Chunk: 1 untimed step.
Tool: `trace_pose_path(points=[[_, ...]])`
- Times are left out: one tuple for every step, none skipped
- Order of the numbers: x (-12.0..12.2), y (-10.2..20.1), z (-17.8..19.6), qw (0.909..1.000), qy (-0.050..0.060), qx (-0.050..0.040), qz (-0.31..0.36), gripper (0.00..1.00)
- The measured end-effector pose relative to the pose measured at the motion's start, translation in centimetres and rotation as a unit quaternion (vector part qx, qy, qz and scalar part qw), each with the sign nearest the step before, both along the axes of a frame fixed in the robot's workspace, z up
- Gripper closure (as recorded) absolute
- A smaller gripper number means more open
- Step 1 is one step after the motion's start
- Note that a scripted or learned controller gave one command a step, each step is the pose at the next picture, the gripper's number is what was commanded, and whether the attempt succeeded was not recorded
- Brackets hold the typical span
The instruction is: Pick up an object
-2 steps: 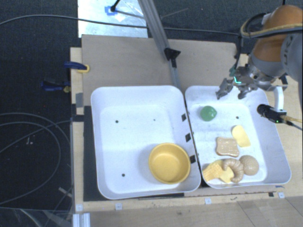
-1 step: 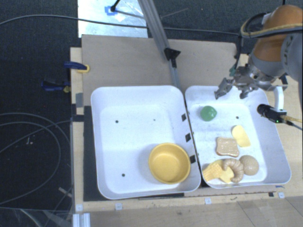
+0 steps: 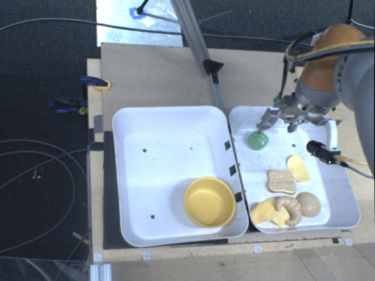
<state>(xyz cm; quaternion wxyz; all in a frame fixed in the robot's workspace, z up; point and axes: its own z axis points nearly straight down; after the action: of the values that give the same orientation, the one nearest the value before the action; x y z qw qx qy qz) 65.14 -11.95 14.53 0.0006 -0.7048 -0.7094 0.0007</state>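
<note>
Gripper point(image 3: 281, 119) hangs open over the right bin point(image 3: 345, 206), jaws spread, gripping nothing. At its seven o'clock, just beside it, lies a small green ball point(image 3: 257, 140) on the bin floor. It looks light, smooth and prone to roll; pinch across its middle.

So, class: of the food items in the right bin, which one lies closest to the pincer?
The green ball. It sits alone at the far end, just below the pincer, while the tan and yellow pieces cluster toward the near end.
</note>
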Motion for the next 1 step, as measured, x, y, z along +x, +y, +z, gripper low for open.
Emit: trace_pose_path(points=[[0.01, 0.04, -5.18, 1.0000, 0.000, 0.0000, 0.000, 0.00]])
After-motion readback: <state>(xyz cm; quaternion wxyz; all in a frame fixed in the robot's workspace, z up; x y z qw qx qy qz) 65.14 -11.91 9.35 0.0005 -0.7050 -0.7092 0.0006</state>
